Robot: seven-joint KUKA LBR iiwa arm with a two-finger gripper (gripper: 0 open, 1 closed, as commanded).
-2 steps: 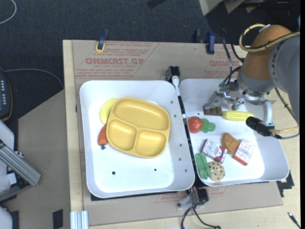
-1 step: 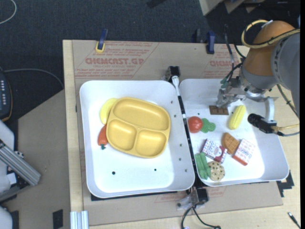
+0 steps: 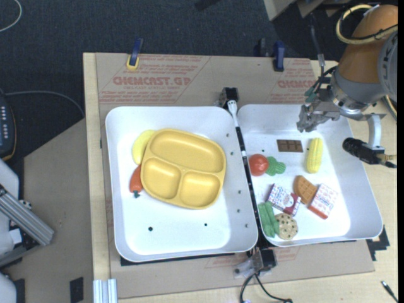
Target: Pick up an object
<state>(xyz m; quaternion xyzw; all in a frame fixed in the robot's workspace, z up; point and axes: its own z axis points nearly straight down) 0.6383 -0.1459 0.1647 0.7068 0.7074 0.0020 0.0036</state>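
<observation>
Camera view, looking down at a slant: the arm (image 3: 369, 49) comes in from the upper right, its orange band cut off by the frame edge, and its grey wrist hides part of the right bin's (image 3: 363, 188) far corner. The gripper (image 3: 307, 125) hangs over the upper part of that bin, above and just right of a brown chocolate bar (image 3: 290, 146). It is small and dark against the white floor, so I cannot tell how far the fingers are spread, and nothing can be seen between them.

The loose items lie in the right bin. A yellow corn cob (image 3: 314, 154) lies just right of the chocolate bar, below the gripper and apart from it. A red tomato (image 3: 257, 164) touches a small green vegetable (image 3: 275, 166) near the bin's left wall. Lower down sit a pink-and-white carton (image 3: 282, 198), a tan bread slice (image 3: 305, 189) and a red-and-white packet (image 3: 323, 201), close together. A green pea pod (image 3: 267, 219) and a chocolate-chip cookie (image 3: 286, 227) lie by the near rim; the cookie overlaps the pod.

The left bin (image 3: 126, 219) holds a yellow divided tray (image 3: 183, 168). The tray covers most of a yellow piece (image 3: 141, 145) at its upper left and a red-orange pepper (image 3: 136, 182) at its left edge, so their shapes are hard to make out
</observation>
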